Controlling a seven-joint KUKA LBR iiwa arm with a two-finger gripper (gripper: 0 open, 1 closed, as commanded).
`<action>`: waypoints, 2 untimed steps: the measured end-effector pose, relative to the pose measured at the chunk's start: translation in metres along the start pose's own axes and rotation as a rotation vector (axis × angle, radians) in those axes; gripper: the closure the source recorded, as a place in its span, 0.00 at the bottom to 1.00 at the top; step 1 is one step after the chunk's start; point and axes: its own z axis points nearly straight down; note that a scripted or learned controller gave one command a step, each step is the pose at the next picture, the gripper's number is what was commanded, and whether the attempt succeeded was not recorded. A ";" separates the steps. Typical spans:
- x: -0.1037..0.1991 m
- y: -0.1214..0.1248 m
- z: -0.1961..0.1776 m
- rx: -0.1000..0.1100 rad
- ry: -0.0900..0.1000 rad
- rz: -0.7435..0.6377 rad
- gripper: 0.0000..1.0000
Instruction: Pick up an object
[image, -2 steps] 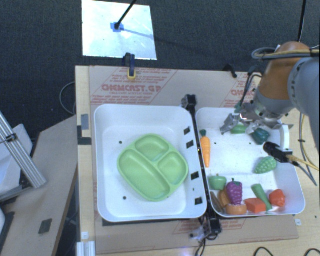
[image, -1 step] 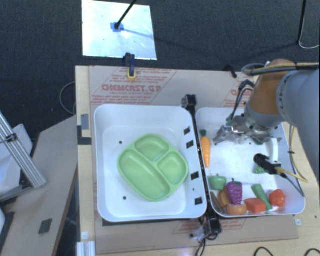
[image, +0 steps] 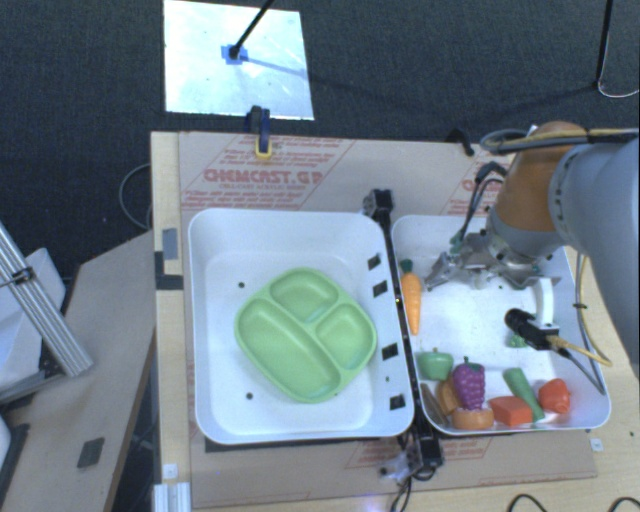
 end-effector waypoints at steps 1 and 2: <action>0.000 0.001 -0.011 -0.003 0.000 0.000 1.00; -0.005 0.005 -0.056 -0.003 0.000 0.000 1.00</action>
